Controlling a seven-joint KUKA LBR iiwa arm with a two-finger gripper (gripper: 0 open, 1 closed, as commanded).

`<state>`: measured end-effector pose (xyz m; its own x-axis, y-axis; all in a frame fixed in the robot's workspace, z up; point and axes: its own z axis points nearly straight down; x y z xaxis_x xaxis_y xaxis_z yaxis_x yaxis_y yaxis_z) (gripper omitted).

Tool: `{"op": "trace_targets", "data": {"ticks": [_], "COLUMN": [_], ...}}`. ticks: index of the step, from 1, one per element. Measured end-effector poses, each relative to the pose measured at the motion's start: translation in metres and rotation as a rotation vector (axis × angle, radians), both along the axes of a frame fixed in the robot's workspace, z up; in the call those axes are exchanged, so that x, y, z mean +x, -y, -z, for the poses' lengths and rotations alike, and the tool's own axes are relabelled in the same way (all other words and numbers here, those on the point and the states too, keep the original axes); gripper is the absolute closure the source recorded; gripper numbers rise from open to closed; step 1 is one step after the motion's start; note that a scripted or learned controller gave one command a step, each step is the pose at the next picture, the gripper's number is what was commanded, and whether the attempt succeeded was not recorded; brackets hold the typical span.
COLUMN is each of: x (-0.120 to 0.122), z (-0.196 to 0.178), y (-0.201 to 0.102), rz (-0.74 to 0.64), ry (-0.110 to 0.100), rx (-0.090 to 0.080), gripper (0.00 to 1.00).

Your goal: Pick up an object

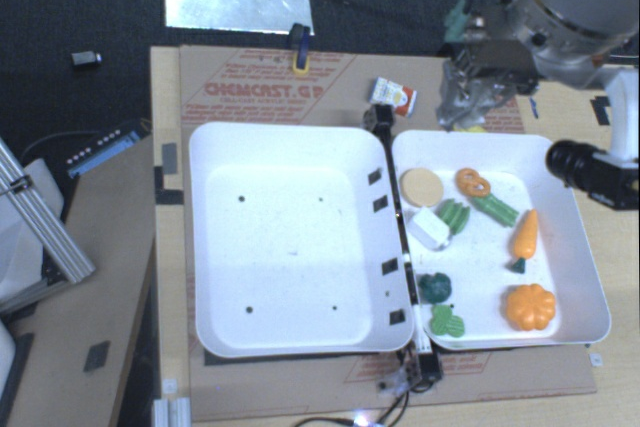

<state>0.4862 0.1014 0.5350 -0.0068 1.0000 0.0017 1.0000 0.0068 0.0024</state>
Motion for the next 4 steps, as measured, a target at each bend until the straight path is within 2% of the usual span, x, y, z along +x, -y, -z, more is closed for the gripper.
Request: {"op": "trace_targets", "data": {"ticks": [2, 3, 4], "x": [0.000, 0.017, -0.001], "z": [0.048, -0.002, 0.003], "y": [-0.053, -0.040, -0.065], "rz": [0.001, 0.006, 0.000], "ry": [-0.002, 0.004, -0.001], "rx": [-0.001, 0.000, 0.000], "gripper": [1.00, 1.00, 1.00]}}
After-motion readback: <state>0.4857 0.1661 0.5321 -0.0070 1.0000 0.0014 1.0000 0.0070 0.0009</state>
